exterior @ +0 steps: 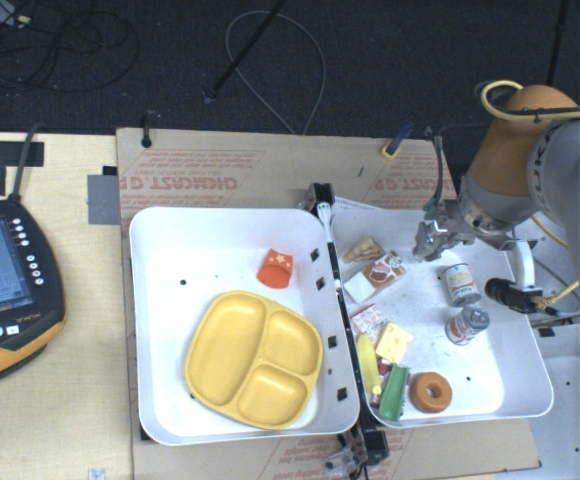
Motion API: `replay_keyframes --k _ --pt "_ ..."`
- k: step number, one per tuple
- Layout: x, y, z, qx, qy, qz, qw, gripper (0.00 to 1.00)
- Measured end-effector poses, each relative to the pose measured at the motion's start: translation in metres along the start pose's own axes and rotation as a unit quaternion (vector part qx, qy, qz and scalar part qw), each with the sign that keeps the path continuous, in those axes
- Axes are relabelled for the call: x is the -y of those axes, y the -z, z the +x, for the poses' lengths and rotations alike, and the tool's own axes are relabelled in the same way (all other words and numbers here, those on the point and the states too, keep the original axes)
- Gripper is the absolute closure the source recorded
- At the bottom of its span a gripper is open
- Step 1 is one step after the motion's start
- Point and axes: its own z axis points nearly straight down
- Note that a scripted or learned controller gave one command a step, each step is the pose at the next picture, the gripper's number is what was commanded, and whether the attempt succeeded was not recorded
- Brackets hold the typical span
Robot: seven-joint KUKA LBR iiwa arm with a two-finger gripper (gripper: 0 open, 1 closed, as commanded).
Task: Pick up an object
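Observation:
My gripper [432,240] hangs over the upper part of the right bin [525,368], just right of a tan sandwich wedge [363,250] and a small printed packet [383,270]. A grey can [459,283] lies below and to the right of it, with a smaller tin [467,323] beneath that. Lower in this bin lie a yellow cheese slice [393,342], a yellow strip [367,363], a green stick [394,390] and a brown donut [431,392]. I see no object held by the gripper.
The left bin [160,268] holds a yellow divided plate [253,358] and an orange-red cube [276,268]. A black divider [335,298] runs between the bins. A tablet pendant [5,278] lies at the far left of the bench.

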Motion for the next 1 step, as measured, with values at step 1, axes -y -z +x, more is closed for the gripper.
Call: replay_keyframes --k 1 --pt "-0.0001 0.0012 0.0015 -0.001 0.001 0.0 1.0 0.0"
